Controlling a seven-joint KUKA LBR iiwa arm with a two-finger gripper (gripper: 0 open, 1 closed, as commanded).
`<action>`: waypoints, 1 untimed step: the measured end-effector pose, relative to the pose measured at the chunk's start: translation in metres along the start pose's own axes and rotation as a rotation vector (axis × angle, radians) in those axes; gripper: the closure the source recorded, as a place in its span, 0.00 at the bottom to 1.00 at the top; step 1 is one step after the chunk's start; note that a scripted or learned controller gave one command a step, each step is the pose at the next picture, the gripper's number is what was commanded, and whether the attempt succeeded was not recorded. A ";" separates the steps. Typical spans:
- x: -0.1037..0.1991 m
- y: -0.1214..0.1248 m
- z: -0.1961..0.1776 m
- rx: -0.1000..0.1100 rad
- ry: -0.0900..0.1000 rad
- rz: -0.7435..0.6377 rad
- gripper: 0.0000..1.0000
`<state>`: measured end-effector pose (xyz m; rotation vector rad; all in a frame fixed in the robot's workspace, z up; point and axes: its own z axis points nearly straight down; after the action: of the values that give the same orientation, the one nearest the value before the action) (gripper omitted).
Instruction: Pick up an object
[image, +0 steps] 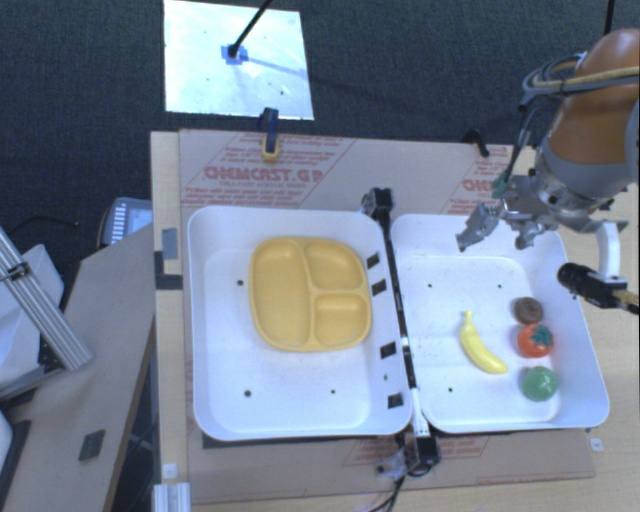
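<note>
In the right bin (450, 300) lie a yellow banana (480, 345), a brown round piece (528, 310), a red tomato-like piece (535, 341) and a green round piece (539, 383). My gripper (500, 229) hangs over the bin's far edge, up and to the right of the banana, clear of all the items. Its two grey fingers (474, 230) stand apart with nothing between them.
The left bin (220, 380) holds a yellow divided plate (309, 294). A black divider strip (391, 300) runs between the bins. The arm's orange band (610, 60) and grey wrist sit at the upper right. A yellow clamp (270, 140) stands behind the left bin.
</note>
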<state>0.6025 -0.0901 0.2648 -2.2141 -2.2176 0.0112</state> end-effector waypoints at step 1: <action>0.000 0.002 -0.007 -0.012 -0.001 -0.002 0.00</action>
<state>0.6043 -0.0900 0.2718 -2.2188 -2.2257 -0.0008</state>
